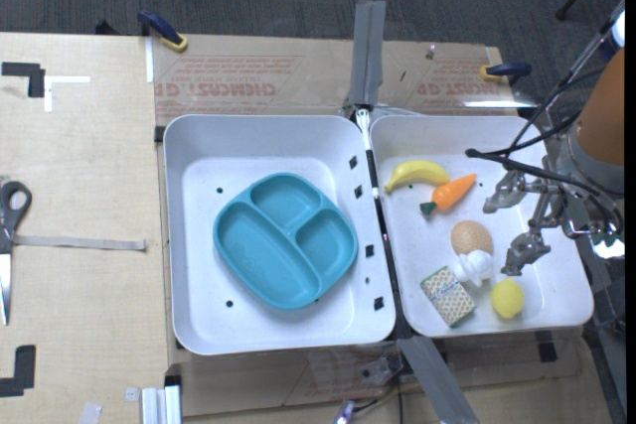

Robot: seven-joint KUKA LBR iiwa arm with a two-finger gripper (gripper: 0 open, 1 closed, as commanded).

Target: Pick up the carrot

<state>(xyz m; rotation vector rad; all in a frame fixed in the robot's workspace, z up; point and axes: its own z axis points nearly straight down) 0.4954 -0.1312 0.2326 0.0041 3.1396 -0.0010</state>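
Note:
The orange carrot (452, 193) with a green stem end lies tilted in the right bin (556, 317), just right of a yellow banana (415, 175). My gripper (514, 224) hovers over the right side of that bin, to the right of the carrot and apart from it. Its two metal fingers (502, 194) are spread open and nothing is between them.
In the right bin there are also a brown egg (471, 236), a small white object (476, 265), a lemon (507, 298) and a patterned packet (447, 296). The left bin (189, 164) holds a blue divided plate (286, 239). Scissors (10, 213) lie on the bench at the far left.

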